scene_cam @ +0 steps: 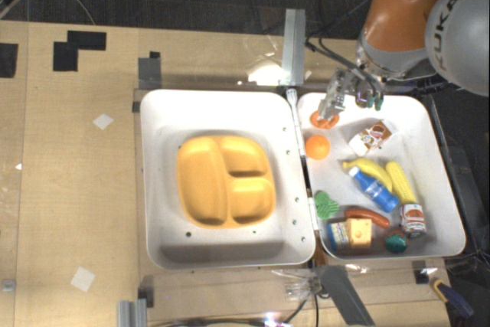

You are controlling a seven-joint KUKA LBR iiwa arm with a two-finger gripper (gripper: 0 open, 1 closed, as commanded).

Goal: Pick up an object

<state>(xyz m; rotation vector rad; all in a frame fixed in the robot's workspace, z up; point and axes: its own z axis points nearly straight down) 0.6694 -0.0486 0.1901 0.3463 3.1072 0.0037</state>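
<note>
Gripper (331,112): fingers closed on small orange piece (324,119), far left corner of right bin (444,165). Orange ball (317,146) just beside. Left bin (153,165): yellow divided tray (226,180).

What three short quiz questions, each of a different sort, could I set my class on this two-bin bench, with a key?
1. True or false: the yellow divided tray lies in the left bin.
2. Multiple choice: which thing lies right beside the blue bottle in the right bin? A) banana B) a spoon C) a sponge
3. Fill the gap: the end effector hangs over the right bin's far ______ corner, above a small orange piece.

Key: 1 true; 2 A; 3 left.
</note>
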